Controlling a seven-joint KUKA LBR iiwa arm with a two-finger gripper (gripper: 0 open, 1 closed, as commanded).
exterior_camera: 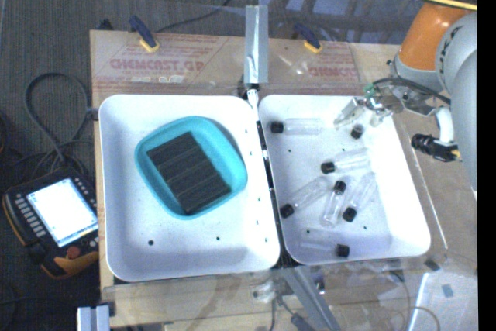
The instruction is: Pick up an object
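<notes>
Several clear plastic vials with black caps lie scattered in the right white bin (415,240). One vial (301,126) lies near the bin's back left, and another vial (308,196) lies at the middle. A third vial (319,247) rests near the front wall. My gripper (360,114) hangs over the bin's back right corner, fingers spread open with nothing between them. A black-capped vial (356,132) sits just below it.
The left white bin (124,244) holds a blue tray (231,142) with a black ribbed block (188,171) in it. A metal post (255,43) stands behind the seam between the bins. A handheld pendant (54,217) lies off the bench at left.
</notes>
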